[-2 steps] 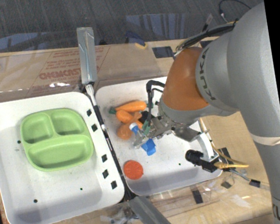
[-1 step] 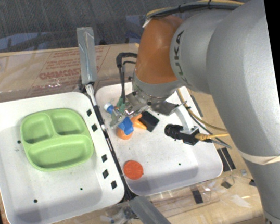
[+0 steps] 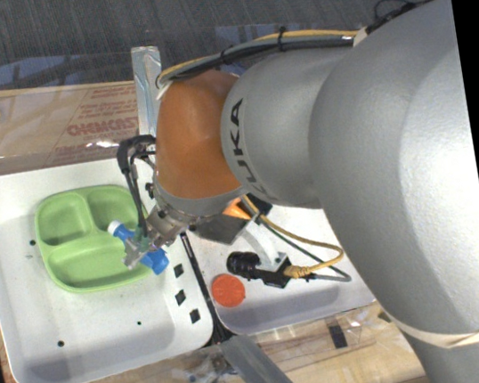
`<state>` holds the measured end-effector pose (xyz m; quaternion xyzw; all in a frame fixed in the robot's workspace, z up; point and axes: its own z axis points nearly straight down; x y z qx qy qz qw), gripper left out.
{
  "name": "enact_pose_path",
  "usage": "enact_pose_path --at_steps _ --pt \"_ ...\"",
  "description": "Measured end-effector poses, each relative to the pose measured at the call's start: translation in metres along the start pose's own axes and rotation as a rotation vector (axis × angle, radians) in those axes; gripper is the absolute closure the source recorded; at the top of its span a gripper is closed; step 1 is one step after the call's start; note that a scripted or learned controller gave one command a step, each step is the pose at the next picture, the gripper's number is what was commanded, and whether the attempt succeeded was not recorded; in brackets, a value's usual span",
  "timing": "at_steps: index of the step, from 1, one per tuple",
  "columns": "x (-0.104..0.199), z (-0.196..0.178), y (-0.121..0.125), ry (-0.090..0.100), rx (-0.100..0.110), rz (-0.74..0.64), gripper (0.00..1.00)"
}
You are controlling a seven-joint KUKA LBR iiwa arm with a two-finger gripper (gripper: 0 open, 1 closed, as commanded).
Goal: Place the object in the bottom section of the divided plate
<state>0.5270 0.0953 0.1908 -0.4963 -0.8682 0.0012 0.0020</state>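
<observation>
So, gripper (image 3: 140,245): closed on the blue thing (image 3: 155,262) at approx. mid-length, as far as the slanted view shows; tips sit just above the plate's R rim.
Blue thing: in the gripper, over the R edge of the green plate (image 3: 59,260). Pale-capped end is over the plate, the other end pokes past the rim over the bin floor.
Long axis: diagonal, view upper-L to lower-R, lying roughly flat; tilt hard to read.
Plate: in the L bin (image 3: 84,346), 3 sections: 2 small ones up top, 1 big one below.
Bottom section (image 3: 88,262): nothing in it; lies to view-L of the gripper at about the same height in the view, near.
Key relation: target is next to the load, not under it. Prob. needs a short shift view-L so both ends clear the rim before letting go.
Risk: released here, the overhanging end could tip it off onto the bin floor.
Arm (image 3: 346,124): comes in from view-R, over the R bin (image 3: 277,314).
Other: 1 red disc (image 3: 228,291) in the R bin, well clear of the plate.
</observation>
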Motion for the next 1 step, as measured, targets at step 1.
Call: enact_pose_path --at_steps 1 --pt "-0.0012 -0.0001 -0.0004 -0.001 0.0 0.002 0.0"
